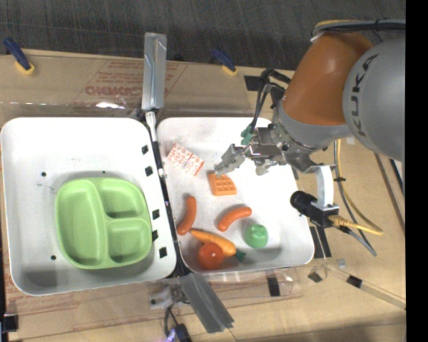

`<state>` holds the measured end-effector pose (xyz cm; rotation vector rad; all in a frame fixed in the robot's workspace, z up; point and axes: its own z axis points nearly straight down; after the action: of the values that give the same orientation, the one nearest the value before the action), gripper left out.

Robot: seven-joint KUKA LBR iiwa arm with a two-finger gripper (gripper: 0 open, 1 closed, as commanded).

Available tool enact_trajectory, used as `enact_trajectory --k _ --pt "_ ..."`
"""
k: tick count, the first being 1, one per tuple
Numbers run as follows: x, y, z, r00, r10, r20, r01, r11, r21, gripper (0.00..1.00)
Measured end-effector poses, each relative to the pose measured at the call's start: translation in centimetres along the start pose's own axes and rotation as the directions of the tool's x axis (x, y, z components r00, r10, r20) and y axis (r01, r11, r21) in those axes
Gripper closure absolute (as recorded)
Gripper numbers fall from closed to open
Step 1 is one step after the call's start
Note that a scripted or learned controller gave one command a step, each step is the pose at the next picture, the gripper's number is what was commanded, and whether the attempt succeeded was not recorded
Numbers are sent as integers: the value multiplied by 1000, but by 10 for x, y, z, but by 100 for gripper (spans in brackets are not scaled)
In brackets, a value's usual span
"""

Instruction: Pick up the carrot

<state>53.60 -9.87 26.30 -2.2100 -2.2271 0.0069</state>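
the grey two-finger gripper (225,164) hovered over the right white bin (285,251), fingers apart and empty, above the orange tapered carrot (215,241).

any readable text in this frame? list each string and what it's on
"KUKA": dark letters running up the grey arm housing, next to its orange band.
Red print on the brown cardboard sheet behind the left white bin: too faint and blurred to read.
Red-and-white patterned toy packet in the right white bin: markings too small to read.
No text on the toy carrot or the green divided plate.
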Motion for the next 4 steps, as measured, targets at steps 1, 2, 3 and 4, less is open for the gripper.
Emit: enact_trajectory --k 1,2,3,4 --pt "-28 -34 172 989 150 -2 -150 989 -4 0" --pt "0 -59 173 1000 26 -2 -26 1000 -2 0" --pt "-43 -59 172 988 -152 1 152 988 -6 0" --pt "-43 -58 162 988 -156 2 156 988 -6 100"
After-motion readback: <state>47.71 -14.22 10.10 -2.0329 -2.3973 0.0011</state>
